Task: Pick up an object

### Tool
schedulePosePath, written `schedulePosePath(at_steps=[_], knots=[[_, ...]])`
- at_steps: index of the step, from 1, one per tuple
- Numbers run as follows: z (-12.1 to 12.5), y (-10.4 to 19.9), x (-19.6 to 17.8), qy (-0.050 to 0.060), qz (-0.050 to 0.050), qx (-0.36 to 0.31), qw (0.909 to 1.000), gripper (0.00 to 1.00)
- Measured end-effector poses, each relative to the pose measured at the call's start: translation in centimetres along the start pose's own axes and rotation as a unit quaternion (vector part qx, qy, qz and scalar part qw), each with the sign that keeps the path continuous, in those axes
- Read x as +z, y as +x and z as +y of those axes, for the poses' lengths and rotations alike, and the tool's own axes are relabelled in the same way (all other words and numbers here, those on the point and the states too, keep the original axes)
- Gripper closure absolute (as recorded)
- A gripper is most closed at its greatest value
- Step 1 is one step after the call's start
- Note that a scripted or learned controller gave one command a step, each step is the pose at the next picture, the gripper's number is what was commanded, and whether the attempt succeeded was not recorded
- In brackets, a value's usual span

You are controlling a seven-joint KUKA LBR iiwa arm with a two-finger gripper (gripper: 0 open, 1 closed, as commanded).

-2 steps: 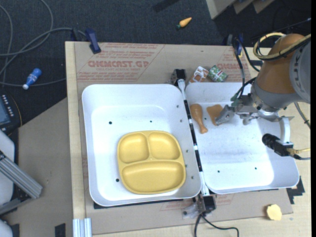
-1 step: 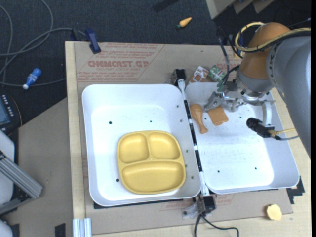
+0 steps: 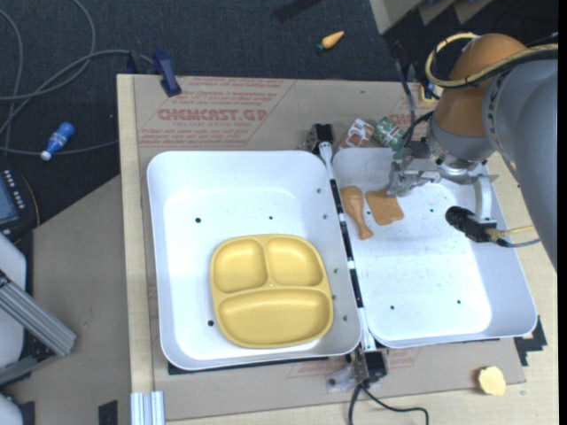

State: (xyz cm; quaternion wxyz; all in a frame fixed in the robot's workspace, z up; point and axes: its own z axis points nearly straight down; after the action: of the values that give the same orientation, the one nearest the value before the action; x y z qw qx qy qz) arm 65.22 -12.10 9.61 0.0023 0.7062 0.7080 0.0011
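Right bin: lower floor wide open, tan pieces crowding upper left. Left bin: yellow plate blocks the front half.

A long tan-orange piece is lying flat in the right bin by its left wall. A squarish orange-brown piece is lying just beside it, to its right. A yellow divided plate is sitting face up in the left bin.

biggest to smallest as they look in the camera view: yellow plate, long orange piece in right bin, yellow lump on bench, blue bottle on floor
1. yellow plate
2. long orange piece
3. blue bottle and yellow lump: about alike; the bottle lies farther from the camera, so no ranking between them.
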Motion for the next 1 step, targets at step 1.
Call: schedulePosePath(at_steps=[1], knots=[[-0.03, 0.01, 0.07, 0.001, 0.000, 0.000, 1.0000, 0.00]])
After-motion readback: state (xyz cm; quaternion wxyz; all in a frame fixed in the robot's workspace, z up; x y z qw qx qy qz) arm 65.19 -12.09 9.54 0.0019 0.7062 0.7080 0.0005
